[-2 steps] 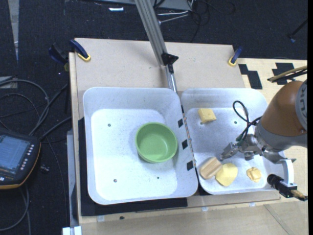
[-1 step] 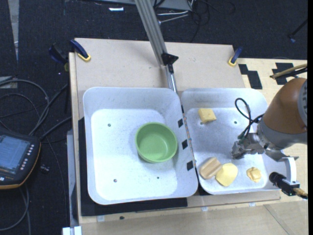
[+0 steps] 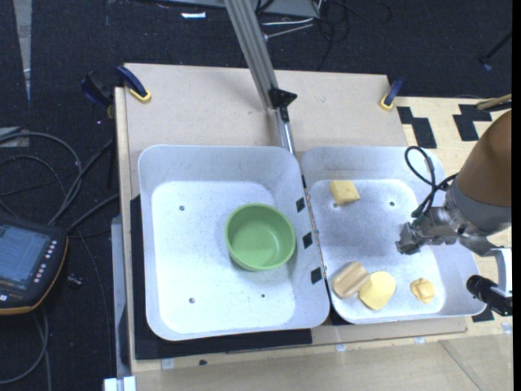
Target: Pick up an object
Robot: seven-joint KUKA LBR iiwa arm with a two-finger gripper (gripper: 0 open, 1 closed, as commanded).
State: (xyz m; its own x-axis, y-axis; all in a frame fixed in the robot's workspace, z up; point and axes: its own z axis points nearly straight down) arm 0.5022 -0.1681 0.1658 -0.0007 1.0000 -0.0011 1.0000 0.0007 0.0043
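My end effector hangs at the right of the frame over the right bin; I cannot tell its state. The nearest pick, a small yellow block, lies just below it, toward the frame's bottom right.

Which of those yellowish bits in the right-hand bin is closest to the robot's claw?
The small knobbly yellow piece near the bin's lower right corner. It lies just below the gripper; the other three sit farther left.
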